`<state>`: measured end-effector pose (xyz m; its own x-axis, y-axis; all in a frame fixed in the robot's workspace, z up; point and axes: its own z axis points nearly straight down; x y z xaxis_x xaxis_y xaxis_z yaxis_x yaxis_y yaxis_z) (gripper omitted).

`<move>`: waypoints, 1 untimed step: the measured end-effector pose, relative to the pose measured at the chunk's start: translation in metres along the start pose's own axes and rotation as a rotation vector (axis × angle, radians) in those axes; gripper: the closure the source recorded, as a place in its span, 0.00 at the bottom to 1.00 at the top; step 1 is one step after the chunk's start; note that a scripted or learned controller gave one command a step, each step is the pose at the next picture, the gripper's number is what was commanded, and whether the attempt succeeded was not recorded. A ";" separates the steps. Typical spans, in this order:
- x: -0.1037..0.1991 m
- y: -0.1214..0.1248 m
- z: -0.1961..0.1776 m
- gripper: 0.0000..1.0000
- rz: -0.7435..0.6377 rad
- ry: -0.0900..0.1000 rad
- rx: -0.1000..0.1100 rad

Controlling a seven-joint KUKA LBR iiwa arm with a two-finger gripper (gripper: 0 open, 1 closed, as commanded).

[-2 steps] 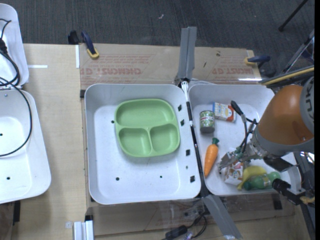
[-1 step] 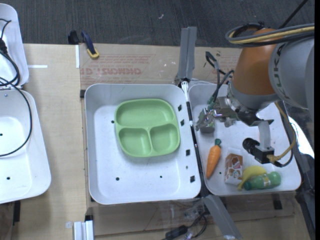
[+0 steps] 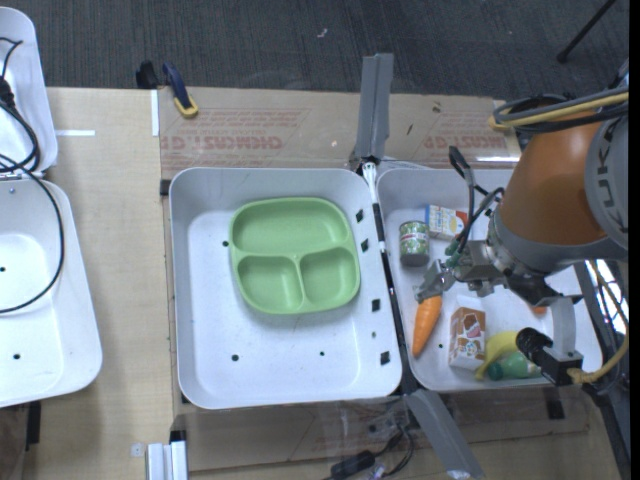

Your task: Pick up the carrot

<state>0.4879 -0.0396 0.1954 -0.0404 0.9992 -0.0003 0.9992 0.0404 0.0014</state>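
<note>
The right bin (image 3: 400, 363) held the carrot (image 3: 427, 324) by its left wall, a can (image 3: 414, 241) and cartons. The claw (image 3: 437, 283) hovered just above the carrot; its opening could not be determined. The left bin (image 3: 195, 298) held a green divided plate (image 3: 295, 255).

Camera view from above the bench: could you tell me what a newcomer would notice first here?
Probably the light green divided plate, lying alone in the left white bin. Next, the grey arm with its orange band leaning in from the right, its hand low over the right bin, just above the top of the orange carrot. Around the carrot lie a small can, two little cartons and a yellow-green toy.
</note>
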 end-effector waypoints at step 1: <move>-0.059 -0.006 0.087 0.00 -0.085 0.001 0.006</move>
<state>0.4842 -0.0993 0.1080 -0.1252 0.9921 0.0004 0.9921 0.1252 -0.0044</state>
